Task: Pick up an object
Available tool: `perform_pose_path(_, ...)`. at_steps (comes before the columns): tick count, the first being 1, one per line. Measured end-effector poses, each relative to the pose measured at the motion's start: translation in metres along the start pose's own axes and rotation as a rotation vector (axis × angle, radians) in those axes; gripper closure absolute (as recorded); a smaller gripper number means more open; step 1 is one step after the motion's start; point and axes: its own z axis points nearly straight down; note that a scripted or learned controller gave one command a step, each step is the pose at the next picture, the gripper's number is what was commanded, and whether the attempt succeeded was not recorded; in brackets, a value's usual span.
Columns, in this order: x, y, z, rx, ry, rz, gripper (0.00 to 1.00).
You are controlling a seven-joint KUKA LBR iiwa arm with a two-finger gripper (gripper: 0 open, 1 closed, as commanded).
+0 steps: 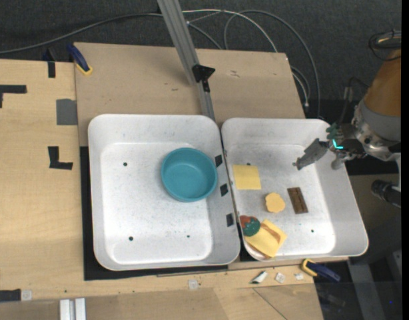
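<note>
Gripper (310, 157) hung over the right bin's (338, 245) far corner; couldn't tell its jaw state, brown bar (297, 200) lay just below-left, lengthwise toward me.

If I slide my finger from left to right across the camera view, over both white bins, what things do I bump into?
Blue bowl → yellow square → round yellow piece → brown bar → the robot's hand.
</note>
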Motion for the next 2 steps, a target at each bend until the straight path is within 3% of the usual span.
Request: perform_pose_path(2,0.003,-0.002,0.109,0.007,0.001,0.002,0.0)
